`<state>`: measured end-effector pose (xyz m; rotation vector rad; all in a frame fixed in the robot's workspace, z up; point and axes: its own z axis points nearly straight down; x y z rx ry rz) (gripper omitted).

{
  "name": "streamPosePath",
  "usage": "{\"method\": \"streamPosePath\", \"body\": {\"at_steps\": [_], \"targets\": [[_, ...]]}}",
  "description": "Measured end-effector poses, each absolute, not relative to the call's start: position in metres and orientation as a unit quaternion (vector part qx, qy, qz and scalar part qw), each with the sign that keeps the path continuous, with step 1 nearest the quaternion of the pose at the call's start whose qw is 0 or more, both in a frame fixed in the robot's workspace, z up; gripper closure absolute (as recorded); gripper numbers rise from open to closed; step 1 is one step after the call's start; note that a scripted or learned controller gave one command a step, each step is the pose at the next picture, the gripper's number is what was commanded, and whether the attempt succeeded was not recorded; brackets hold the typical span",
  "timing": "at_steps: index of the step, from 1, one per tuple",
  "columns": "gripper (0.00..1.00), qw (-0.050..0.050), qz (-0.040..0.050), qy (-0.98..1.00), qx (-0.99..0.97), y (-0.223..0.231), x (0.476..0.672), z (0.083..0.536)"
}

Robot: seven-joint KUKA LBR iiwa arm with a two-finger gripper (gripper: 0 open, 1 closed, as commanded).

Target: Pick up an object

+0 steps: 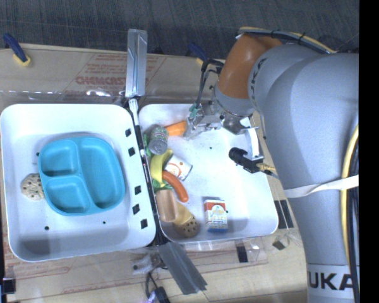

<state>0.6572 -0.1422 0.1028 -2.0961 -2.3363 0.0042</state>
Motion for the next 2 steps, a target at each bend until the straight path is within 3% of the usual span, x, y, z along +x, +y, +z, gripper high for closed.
{"method": "streamPosePath", "body": {"at_steps": [1,2], "targets": [[0.0,0.001,0.0008,-0.745,-0.667,-0.142,0.658,0.103],[0.0,0.002,0.001,-0.778,-0.628,-0.14,0.563,0.091]]}}
